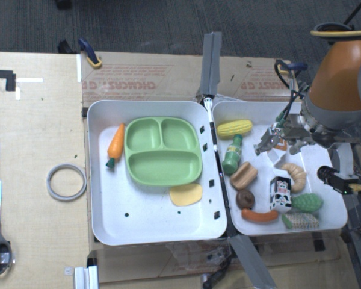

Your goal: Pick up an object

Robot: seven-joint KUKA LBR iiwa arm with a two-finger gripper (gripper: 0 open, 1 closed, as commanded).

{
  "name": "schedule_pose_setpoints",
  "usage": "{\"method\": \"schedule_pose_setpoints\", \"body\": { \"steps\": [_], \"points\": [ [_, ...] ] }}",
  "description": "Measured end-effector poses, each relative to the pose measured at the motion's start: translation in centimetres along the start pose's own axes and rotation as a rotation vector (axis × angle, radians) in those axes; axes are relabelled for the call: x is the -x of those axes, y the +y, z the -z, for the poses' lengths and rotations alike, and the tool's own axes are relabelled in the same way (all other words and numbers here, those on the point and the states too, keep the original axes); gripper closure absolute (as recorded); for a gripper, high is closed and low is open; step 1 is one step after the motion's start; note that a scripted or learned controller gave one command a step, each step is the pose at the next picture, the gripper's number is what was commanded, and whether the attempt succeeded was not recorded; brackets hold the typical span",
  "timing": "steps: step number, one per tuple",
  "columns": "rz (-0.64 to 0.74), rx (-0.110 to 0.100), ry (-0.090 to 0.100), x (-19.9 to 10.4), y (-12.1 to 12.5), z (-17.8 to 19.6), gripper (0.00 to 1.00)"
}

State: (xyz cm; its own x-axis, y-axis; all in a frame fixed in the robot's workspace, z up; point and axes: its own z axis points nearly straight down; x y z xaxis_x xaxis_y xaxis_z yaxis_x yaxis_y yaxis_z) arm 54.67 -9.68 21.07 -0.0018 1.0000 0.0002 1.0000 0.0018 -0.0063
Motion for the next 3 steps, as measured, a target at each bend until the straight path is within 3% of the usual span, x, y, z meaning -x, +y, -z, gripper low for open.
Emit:
{"method": "schedule_pose_setpoints", "body": {
  "steps": [1,2,3],
  "points": [
    [0.271,0.004,-0.001,8.3,5.4,-6.4,0.0],
    [0.26,0.003,0.0,9.0,-0.2,-12.1,0.0],
    [0.124,0.01,0.0,9.0,-3.1,-12.0,0.0]
  ]
}}
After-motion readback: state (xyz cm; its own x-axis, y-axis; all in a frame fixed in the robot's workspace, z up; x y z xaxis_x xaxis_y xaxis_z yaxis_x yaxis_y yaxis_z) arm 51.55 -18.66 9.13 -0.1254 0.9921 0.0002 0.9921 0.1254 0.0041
